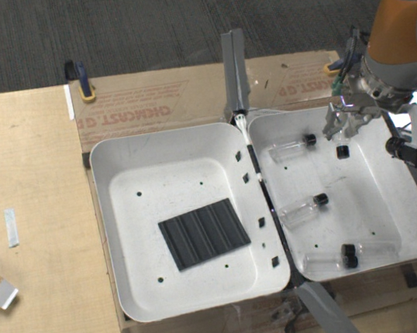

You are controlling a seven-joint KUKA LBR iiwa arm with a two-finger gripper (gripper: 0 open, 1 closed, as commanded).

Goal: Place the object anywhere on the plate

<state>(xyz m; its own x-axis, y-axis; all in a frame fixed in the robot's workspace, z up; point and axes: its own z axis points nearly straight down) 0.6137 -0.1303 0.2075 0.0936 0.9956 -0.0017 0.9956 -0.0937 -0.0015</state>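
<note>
The grey two-finger gripper [341,123], its opening unclear, hovered just right of a clear black-capped vial [293,146]; the dark ribbed plate [203,233] lay well left.

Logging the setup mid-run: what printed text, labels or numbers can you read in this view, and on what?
"CHEMCRZT.GF": my best reading of the red print on the cardboard sheet behind the left bin; it is upside down and blurred, so letters are uncertain.
A second red print on the cardboard behind the right bin: too blurred to read.
Clear vials: no readable labels.
</note>
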